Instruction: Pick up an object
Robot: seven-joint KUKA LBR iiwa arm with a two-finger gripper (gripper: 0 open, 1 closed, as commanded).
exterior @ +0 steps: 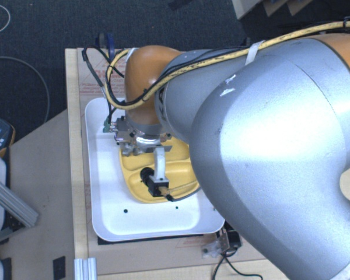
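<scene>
A yellow, rounded, dish-like object lies in the middle of the left white bin. My gripper points down right over the object's far left part, very close to it or touching it; I cannot tell which. The wrist and its orange band hide the object's far edge. Nothing is seen held.
The arm's big grey body covers the right side of the view and the right bin. Black and yellow cables hang over the bin's far left corner. Two small dark specks sit on the bin floor near the front. The bench's wooden edge runs along the left.
</scene>
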